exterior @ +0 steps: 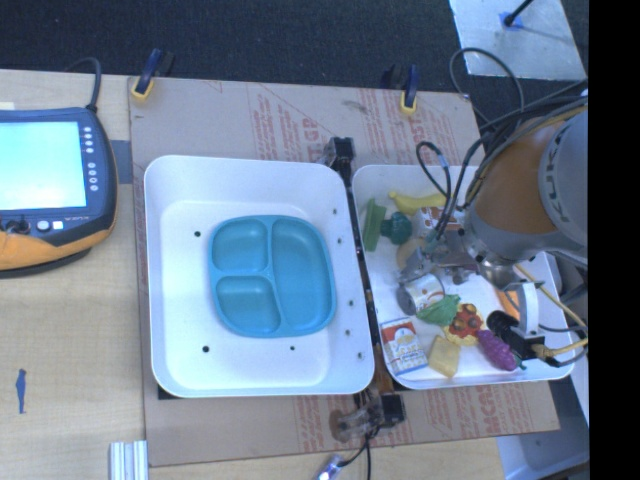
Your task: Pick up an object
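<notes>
The right white bin (372, 183) holds a heap of small toy items. Among them are a yellow banana (415, 201), a green piece (372, 226), a teal piece (399, 228), a silver can (422, 291), a green leafy toy (440, 310), a red and yellow toy (465, 320), a yellow block (445, 354), purple grapes (495, 350) and a red and white carton (402, 346). My gripper (427, 256) reaches down into the middle of this bin, just above the silver can and right of the teal piece. The wrist hides what lies under it.
The left white bin (170, 268) holds a blue divided plate (272, 276). A teach pendant (50, 183) lies at the far left of the bench. Cables (470, 98) loop behind the arm at the right. Clamps (409, 86) hold the cardboard sheet.
</notes>
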Tool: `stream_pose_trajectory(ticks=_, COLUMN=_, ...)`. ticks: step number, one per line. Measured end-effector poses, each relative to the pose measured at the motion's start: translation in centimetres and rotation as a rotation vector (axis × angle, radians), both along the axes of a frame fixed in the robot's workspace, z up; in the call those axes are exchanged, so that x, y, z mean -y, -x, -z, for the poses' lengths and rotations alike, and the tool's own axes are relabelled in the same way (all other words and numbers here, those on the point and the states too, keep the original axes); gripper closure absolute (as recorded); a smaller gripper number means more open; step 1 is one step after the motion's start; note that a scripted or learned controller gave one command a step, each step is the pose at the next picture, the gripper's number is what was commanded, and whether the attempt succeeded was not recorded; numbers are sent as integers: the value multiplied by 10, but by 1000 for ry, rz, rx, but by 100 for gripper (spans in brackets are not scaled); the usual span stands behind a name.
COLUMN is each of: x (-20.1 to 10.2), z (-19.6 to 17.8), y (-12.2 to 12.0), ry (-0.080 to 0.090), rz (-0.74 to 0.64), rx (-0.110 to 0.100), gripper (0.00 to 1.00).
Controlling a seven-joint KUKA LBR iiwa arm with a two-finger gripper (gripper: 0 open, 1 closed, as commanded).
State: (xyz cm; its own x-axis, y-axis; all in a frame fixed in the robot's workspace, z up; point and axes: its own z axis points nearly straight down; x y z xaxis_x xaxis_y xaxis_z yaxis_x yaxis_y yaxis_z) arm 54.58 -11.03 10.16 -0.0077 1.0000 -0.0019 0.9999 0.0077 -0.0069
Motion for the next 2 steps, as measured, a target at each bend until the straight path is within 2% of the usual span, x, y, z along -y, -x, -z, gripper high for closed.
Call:
stream_pose_trajectory(ticks=1, x=-18, z=10, y=-2, ry=-2, rz=2, rx=1, gripper=0)
stream_pose_trajectory(ticks=2, x=-5, z=10, y=-27, ry=-2, rz=3, rx=5, gripper=0)
